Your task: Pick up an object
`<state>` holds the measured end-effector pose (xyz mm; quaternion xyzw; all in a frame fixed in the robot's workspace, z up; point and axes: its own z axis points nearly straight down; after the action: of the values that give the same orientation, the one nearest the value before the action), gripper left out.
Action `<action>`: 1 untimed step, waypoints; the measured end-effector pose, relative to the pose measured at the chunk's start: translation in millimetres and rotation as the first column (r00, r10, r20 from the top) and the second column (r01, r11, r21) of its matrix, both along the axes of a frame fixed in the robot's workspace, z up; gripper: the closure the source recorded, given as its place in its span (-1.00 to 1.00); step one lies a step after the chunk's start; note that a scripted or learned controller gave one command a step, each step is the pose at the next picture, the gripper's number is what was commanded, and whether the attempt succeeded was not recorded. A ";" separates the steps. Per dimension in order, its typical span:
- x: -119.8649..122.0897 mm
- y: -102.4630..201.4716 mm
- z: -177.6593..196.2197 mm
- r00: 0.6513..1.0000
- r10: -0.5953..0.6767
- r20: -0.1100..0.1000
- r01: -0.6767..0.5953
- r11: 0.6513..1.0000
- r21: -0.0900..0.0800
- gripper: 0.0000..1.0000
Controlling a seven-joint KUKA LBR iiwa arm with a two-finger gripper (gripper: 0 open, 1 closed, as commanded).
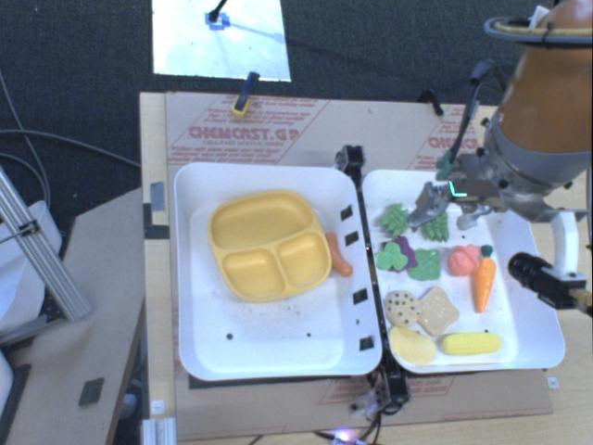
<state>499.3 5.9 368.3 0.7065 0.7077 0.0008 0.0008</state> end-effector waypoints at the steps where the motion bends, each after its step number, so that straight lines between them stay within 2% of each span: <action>1: 0.9 0.1 11.4 1.000 0.004 0.004 -0.004 1.000 0.000 1.00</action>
<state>500.2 6.0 379.7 0.7052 0.7090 0.0022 0.0019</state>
